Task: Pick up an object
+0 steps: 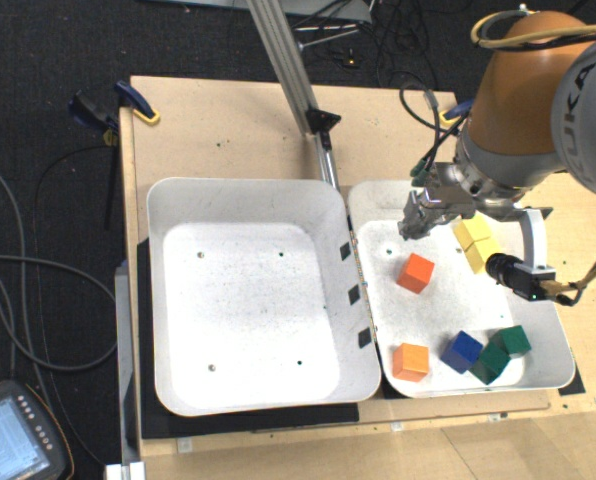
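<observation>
Nearest the lens, an orange block [411,361], a blue block [464,351] and green blocks [502,352] lie well below the claw [415,225], which hangs empty, its opening hard to tell, just above another orange block [415,273], the likeliest pick, a yellow block [473,243] just beside it.

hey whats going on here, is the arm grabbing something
A grey and orange robot arm reaches in from the right, with its gripper hanging over the far part of the right bin. Nothing shows between its jaws. Below it lie an orange block, a yellow block, another orange block, a blue block and two green blocks near the front. The left bin sits beside it.
</observation>
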You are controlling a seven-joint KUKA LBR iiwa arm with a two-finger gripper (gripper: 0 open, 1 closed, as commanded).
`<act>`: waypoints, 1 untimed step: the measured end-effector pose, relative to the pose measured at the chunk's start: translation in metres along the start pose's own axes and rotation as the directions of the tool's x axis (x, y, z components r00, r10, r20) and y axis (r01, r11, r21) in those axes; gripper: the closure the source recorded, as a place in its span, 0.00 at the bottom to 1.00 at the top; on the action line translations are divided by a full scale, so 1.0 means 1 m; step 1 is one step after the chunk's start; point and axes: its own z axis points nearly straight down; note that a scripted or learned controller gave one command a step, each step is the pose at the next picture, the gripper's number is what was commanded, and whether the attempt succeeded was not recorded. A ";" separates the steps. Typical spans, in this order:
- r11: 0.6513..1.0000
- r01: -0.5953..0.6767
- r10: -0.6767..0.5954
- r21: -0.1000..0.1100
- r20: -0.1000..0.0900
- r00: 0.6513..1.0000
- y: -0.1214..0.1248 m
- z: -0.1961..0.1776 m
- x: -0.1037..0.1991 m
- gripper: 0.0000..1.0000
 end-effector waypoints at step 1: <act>1.000 0.000 0.000 0.001 0.000 1.000 -0.004 0.000 0.053 1.00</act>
